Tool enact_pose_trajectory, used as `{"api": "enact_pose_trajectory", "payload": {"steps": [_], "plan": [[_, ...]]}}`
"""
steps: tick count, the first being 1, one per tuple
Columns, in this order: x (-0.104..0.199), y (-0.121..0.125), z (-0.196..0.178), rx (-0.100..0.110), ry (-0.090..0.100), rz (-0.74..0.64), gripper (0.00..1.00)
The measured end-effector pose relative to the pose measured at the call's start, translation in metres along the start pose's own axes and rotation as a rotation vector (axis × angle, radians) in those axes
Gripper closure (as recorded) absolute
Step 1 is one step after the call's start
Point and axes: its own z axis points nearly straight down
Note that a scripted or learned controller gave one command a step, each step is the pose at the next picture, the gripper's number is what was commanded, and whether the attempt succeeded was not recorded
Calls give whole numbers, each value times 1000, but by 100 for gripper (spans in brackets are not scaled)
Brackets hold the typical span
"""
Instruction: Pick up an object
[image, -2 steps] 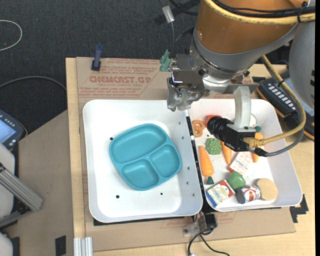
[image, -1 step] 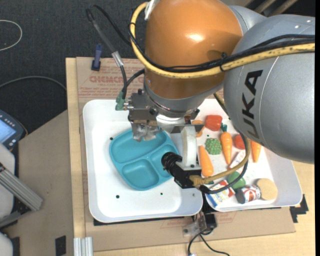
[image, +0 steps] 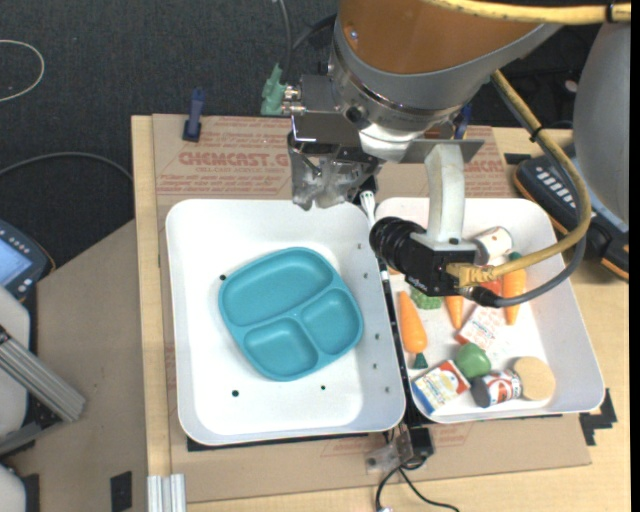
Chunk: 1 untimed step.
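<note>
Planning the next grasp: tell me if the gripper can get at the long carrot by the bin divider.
Probably yes. The carrot lies uncovered at the right bin's left edge; the wall beside it may crowd the gripper.

The grey arm with its broad orange band (image: 440, 35) fills the top of the camera view, reaching in from the right and foreshortened as it points down. Beneath the band sits a pale grey wrist ring, and under it a boxy metal mounting block. The two-finger end effector (image: 325, 185) hangs below that block, pointing downward, its silvery tips low and close together. A black cylindrical unit (image: 410, 255) juts out on a white bracket beside the wrist, with a tan cable looping from it back up towards the arm.
</note>
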Motion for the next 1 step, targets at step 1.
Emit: {"api": "enact_pose_trajectory", "payload": {"steps": [1], "plan": [[-47,-2,73,25,-12,7,100]]}}
